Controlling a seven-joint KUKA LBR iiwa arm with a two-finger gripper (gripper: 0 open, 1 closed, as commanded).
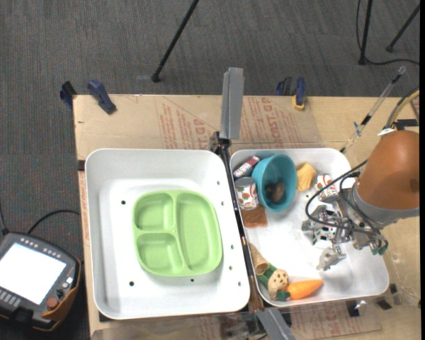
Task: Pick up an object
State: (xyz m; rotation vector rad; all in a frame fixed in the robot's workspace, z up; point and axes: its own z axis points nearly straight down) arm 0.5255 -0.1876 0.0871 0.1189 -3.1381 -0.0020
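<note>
My gripper (331,250) hangs over the right part of the right bin (361,289), below the orange wrist band (391,172), over bare white floor. No object shows in its grasp. To its left, a teal cup (276,183) lies on its side with a dark item inside. Beside the cup are a small printed can (246,193) and a brown square piece (255,218). An orange carrot (304,287), a speckled cookie (278,280) and a cone (258,259) lie along the bin's front left.
A yellow piece (306,176) and a red-and-white item (324,183) sit at the back of the right bin, behind the gripper. The left bin (106,190) holds a green divided plate (177,232). A grey post (231,108) stands behind the divider. Cables trail beside the wrist.
</note>
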